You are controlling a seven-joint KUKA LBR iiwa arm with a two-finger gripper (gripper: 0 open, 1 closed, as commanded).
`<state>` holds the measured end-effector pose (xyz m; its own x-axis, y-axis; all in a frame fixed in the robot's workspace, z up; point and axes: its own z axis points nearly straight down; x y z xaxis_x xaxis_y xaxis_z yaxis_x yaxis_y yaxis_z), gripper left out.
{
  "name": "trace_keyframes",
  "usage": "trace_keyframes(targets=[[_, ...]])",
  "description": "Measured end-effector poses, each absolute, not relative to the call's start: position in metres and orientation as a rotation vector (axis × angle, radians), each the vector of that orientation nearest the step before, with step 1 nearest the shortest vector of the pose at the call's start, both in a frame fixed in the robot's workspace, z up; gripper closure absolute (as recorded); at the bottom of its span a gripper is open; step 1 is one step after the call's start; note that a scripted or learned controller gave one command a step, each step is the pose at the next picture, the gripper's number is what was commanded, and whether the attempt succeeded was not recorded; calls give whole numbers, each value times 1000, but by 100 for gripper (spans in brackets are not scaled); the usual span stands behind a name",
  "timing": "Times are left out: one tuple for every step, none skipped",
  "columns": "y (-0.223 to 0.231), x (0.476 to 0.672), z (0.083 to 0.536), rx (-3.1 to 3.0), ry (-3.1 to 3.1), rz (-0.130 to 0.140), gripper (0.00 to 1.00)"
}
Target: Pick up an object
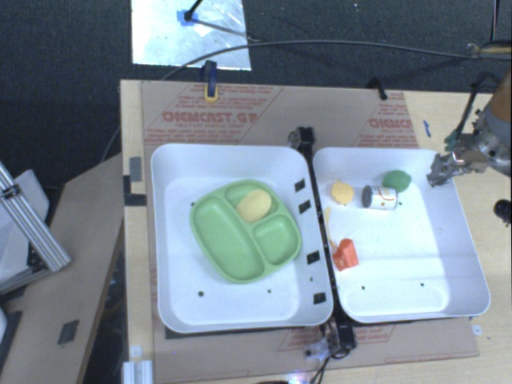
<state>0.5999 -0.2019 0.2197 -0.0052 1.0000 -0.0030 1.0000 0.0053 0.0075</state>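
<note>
Holding a yellow lump (255, 205), green divided tray (232, 246) in left bin (184, 174), right bin (456, 246) beside it containing yellow piece (342, 192), can (380, 198), green ball (396, 181), orange packet (346, 254), gripper (442, 170) over its far rim, finger state unclear.

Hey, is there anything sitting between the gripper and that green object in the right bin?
Nothing visible does. The gripper hangs over the right bin's upper right edge, and the green object lies just left of it with bare white bin floor between them. The small can and yellow object lie farther left, beyond it.
</note>
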Motion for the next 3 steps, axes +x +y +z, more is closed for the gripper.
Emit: trace_keyframes(targets=[[-202, 601, 272, 2209, 2224, 5, 100], [-150, 600, 275, 2210, 2230, 4, 100], [-98, 597, 256, 2211, 2233, 3, 100]])
